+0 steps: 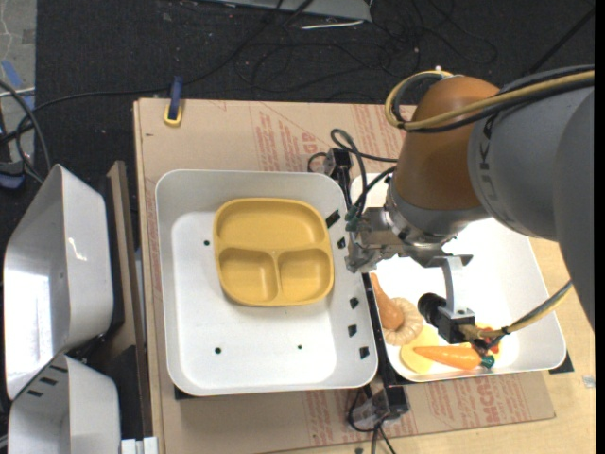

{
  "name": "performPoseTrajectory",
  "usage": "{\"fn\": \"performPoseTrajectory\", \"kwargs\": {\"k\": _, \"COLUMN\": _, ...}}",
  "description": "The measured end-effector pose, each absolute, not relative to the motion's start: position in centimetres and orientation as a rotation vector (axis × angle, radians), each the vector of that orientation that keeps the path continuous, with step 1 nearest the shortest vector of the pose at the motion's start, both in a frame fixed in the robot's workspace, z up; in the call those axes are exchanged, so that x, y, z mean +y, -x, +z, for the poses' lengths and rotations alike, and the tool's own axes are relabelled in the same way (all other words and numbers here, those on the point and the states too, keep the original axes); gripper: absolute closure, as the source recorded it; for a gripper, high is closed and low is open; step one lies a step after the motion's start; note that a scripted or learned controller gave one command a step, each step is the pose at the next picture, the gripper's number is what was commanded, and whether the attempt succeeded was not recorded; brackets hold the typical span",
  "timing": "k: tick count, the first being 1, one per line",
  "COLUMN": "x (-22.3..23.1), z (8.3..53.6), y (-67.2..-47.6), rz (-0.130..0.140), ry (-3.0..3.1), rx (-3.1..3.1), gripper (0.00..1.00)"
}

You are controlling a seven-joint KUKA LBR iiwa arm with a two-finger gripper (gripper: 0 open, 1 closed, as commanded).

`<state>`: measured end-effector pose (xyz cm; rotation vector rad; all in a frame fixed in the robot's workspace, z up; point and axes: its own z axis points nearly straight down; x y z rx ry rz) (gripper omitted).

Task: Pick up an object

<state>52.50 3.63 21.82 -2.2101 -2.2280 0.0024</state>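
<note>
My gripper (380, 250) hangs under the grey and orange wrist over the left side of the right bin (529, 253), close to the wall between the two bins. Just below it in the camera view lies an orange shrimp-shaped toy (397, 312). An orange carrot (452, 356) rests on a pale yellow piece (419, 357) near the bin's front edge. The wrist hides the space under the gripper.
A yellow divided plate (274, 252) lies in the left bin (189, 348), toward its back. The arm's bulk covers most of the right bin's back half. Cables run along the bench behind the bins and at the front, between them.
</note>
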Motion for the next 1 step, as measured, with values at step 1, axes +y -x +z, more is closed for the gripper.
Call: {"fn": "performPoseTrajectory", "kwargs": {"k": 1, "x": 8.55, "z": 21.77, "y": -51.20, "rz": 0.002, "ry": 2.210, "rx": -2.228, "gripper": 1.00}}
